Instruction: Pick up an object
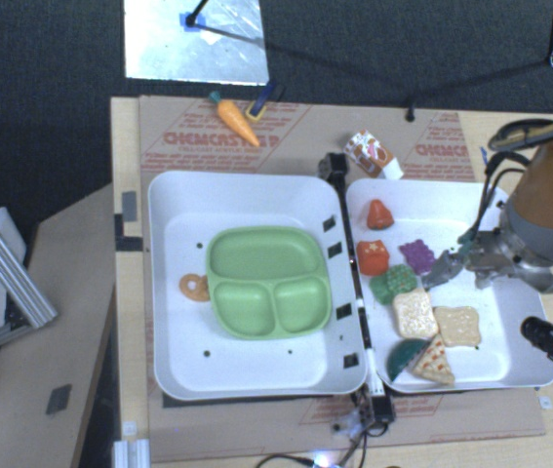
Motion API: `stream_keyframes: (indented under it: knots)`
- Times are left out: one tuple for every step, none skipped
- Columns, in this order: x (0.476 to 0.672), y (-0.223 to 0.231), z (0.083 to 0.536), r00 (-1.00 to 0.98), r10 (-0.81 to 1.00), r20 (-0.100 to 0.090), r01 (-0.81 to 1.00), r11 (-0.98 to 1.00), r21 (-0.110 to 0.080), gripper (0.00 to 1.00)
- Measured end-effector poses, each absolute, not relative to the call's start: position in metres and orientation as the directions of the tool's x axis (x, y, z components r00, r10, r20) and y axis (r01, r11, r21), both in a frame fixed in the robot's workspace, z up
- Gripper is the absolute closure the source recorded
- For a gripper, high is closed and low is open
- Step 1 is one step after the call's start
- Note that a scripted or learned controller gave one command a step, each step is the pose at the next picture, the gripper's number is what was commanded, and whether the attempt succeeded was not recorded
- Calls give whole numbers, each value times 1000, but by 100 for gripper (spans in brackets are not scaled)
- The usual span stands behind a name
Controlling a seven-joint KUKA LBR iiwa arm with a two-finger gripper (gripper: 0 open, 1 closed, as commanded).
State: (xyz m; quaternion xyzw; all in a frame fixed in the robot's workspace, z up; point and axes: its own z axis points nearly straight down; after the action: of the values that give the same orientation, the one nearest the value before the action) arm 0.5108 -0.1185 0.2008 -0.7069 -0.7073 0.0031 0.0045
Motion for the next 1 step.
stream_keyframes:
  knots:
    - [514, -118, 206, -4, 1000, 0, 1000, 4, 1, 0]
